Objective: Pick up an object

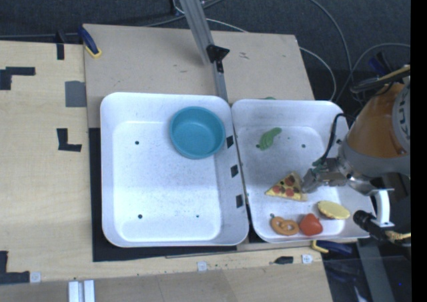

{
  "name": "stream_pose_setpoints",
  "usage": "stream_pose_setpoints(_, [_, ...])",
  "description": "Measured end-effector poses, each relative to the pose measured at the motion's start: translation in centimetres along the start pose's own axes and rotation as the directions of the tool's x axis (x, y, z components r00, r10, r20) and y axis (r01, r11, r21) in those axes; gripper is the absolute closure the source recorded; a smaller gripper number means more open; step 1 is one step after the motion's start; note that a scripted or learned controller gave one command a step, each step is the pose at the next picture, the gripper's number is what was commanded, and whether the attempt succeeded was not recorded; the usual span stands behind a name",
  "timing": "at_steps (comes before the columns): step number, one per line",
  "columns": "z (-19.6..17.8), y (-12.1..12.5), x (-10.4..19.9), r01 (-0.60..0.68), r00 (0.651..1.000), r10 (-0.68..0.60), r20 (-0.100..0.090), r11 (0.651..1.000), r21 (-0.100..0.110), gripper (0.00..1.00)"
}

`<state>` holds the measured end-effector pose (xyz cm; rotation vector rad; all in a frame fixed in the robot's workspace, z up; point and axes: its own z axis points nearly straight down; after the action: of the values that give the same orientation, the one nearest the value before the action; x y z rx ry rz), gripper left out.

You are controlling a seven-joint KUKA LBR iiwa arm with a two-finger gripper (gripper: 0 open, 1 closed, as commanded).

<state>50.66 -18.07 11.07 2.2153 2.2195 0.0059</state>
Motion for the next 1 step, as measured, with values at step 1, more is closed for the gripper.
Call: stream_pose_setpoints(1, [-5.66, -0.64, 0.5, -0.001, 1.0, 0.001, 0.0, 1.0, 0.003, 1.0])
